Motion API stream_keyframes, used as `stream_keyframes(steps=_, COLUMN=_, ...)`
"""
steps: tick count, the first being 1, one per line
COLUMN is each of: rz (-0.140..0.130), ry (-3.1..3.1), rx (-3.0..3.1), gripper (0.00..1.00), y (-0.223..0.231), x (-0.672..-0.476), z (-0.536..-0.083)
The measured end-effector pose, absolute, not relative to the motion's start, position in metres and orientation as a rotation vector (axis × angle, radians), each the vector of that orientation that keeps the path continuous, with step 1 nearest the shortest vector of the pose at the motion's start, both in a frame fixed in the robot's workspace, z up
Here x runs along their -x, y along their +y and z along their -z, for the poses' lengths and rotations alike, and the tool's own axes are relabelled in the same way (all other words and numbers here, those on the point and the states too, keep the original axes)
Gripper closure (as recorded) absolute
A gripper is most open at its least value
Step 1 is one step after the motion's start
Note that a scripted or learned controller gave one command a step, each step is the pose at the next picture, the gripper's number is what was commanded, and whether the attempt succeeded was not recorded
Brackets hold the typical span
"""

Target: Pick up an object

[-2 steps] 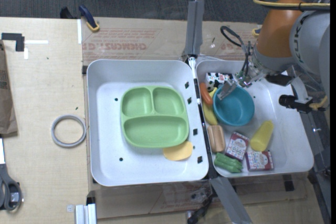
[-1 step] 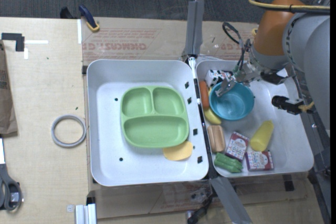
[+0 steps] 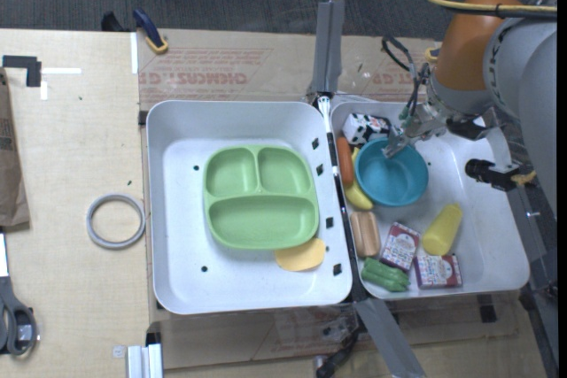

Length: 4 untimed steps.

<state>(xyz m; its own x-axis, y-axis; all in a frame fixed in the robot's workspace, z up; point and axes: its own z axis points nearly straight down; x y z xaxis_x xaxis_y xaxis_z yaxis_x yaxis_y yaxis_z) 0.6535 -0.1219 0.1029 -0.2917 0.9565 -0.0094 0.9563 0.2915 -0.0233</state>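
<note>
The tool (image 3: 396, 143), its grip unreadable here, hangs at the blue bowl (image 3: 392, 175) rim, crowded by a toy cow (image 3: 357, 129), carrot (image 3: 344, 158), banana (image 3: 358, 196) and yellow cylinder (image 3: 443, 228) lying diagonally.

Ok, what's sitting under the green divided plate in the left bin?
A flat yellow piece pokes out from under the near right edge of the green divided plate. The rest of it is covered, so its full shape is unclear. Anything else beneath the plate is hidden.
</note>
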Motion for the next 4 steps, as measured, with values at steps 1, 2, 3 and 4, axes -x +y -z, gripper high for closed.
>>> stream_keyframes(steps=1, rz=-0.001, ry=-2.609, rx=1.749, gripper=1.0, y=-0.155, x=-0.637, z=-0.095)
stream_keyframes(steps=2, rz=-0.002, ry=-2.419, rx=2.011, gripper=1.0, y=-0.074, x=-0.659, z=-0.192)
stream_keyframes(steps=3, rz=-0.005, ry=-2.379, rx=2.051, gripper=1.0, y=-0.047, x=-0.636, z=-0.27)
stream_keyframes(steps=4, rz=-0.011, ry=-2.38, rx=2.048, gripper=1.0, y=-0.047, x=-0.636, z=-0.277)
